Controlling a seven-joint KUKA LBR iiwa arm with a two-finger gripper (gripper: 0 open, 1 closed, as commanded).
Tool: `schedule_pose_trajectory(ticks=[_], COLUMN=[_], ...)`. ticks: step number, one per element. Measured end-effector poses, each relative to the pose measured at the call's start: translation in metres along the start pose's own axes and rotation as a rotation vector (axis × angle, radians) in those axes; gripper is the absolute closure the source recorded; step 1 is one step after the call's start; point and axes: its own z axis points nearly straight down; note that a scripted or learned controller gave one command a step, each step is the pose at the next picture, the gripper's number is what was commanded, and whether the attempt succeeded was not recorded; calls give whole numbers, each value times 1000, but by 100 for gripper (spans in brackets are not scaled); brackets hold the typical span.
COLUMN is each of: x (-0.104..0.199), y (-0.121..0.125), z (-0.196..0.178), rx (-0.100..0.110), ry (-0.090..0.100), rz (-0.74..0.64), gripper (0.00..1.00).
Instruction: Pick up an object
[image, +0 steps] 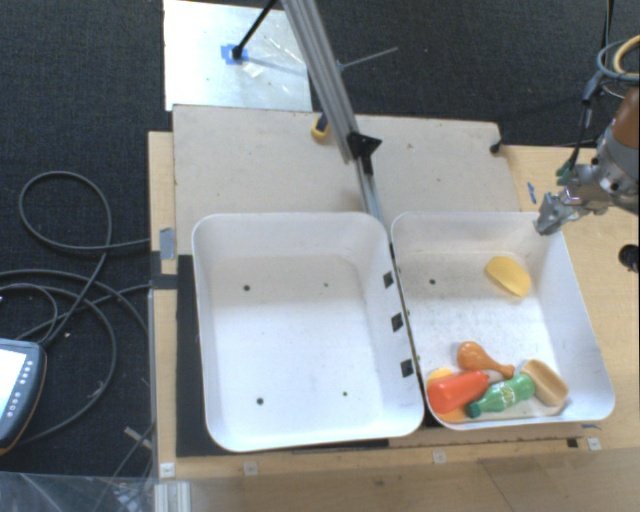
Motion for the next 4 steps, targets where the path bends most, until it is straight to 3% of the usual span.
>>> schedule_pose_trajectory(ticks=[1, 4], x=[55, 215], y=[8, -6], z=[-11, -7], rx=[0, 2], ry=[3, 4], rz=[-5, -5], gripper=[100, 100])
